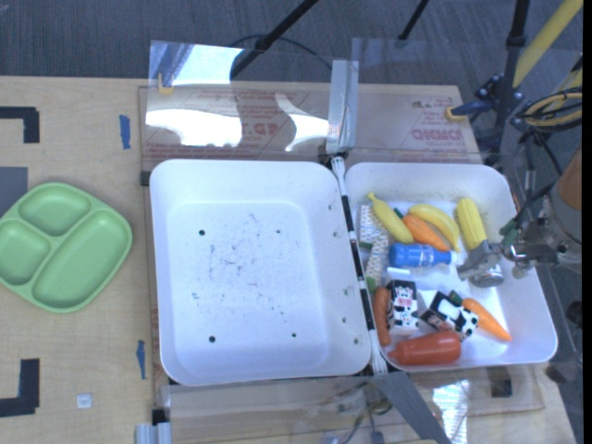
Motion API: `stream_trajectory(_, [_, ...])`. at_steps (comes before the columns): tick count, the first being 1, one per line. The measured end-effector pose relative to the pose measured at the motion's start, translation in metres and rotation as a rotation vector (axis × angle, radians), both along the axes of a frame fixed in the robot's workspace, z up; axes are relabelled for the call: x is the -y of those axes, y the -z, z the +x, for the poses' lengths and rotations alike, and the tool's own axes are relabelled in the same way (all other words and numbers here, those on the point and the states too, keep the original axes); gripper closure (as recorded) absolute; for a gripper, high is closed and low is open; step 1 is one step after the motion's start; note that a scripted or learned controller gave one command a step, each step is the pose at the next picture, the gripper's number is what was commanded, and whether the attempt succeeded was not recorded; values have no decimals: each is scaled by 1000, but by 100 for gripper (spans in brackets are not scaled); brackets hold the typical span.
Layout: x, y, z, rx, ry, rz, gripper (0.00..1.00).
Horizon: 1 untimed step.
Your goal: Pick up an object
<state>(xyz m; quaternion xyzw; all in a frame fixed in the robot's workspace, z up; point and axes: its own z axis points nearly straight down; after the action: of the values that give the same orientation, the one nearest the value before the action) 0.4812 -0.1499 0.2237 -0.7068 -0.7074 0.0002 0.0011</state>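
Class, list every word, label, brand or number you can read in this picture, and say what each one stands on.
Red print on the clear panel behind the right bin: mirrored and blurred, unreadable.
Red print on the clear panel behind the left bin: washed out by glare, unreadable.
Label on the blue bottle: too small to read.

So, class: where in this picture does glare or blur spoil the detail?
Camera view: strong glare whitens the clear plastic sheet behind the left shallow white bin; the metal end effector over the right shallow white bin looks soft and blurred.
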Motion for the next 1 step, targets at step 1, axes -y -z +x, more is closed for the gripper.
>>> stream_trajectory(1, [27,61,53,3,-32,-2,0])
